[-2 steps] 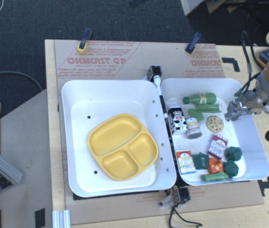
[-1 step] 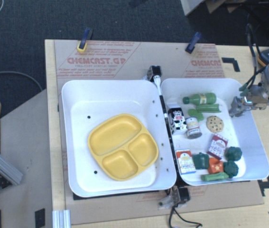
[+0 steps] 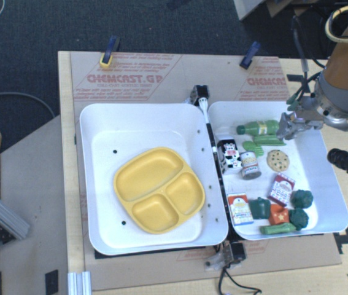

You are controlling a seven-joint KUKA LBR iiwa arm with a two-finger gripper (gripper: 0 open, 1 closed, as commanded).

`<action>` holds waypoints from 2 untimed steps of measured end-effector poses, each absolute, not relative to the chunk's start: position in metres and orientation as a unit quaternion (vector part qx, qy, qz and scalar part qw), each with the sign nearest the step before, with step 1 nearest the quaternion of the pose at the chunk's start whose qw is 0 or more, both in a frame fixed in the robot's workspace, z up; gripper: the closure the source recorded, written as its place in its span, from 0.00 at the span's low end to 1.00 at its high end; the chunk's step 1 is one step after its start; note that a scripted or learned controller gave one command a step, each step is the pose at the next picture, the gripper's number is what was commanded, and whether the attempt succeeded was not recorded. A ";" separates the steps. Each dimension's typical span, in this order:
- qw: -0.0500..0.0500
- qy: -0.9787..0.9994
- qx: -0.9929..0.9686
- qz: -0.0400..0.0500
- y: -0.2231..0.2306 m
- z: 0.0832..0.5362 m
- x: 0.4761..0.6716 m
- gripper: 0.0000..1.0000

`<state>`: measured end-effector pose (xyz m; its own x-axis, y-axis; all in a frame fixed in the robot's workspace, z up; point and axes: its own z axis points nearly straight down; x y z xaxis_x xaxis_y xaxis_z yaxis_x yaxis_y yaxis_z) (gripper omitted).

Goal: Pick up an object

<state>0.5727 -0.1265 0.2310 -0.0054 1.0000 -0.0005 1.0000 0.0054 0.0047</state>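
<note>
The arm is reaching in from the right, its gripper (image 3: 289, 128) hanging low over the far side of the right bin (image 3: 327, 183), just beside the green bottle (image 3: 258, 128) lying there; I cannot tell what its hand is doing. A cookie (image 3: 277, 160), a small can (image 3: 250, 166) and broccoli (image 3: 301, 198) are sitting nearby. A yellow divided tray (image 3: 159, 189) is lying in the left bin (image 3: 100, 146).

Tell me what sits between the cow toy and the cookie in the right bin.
In the camera view, a small jar lies between the cow toy and the cookie.
</note>
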 end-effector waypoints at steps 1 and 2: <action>0.002 0.709 0.705 0.001 -0.094 0.217 0.611 1.00; 0.002 0.709 0.706 0.002 -0.064 0.216 0.636 1.00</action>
<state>0.6364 -0.0635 0.2160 -0.0040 1.0000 -0.0004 1.0000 0.0040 0.0048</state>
